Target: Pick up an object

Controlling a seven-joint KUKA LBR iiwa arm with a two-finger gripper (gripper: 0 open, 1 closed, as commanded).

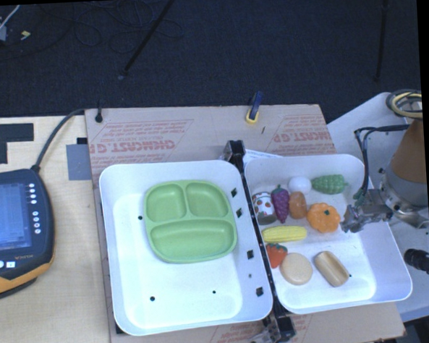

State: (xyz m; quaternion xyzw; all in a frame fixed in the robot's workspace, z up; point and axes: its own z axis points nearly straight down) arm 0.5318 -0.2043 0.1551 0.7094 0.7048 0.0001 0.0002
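bread roll [330, 267] lies nearest; my gripper [350, 220], grip unclear, crowds the orange [323, 217] and may knock it away.

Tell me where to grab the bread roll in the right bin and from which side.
Probably grip the bread roll across its narrow middle, coming straight down. It lies flat, elongated on a diagonal, with bare bin floor on its right, while the round tan piece sits close on its left.

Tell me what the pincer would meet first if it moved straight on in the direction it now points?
Probably the orange pumpkin toy. The pincer points left across the right bin, and the pumpkin lies just ahead; its height is unclear, so it might pass above.
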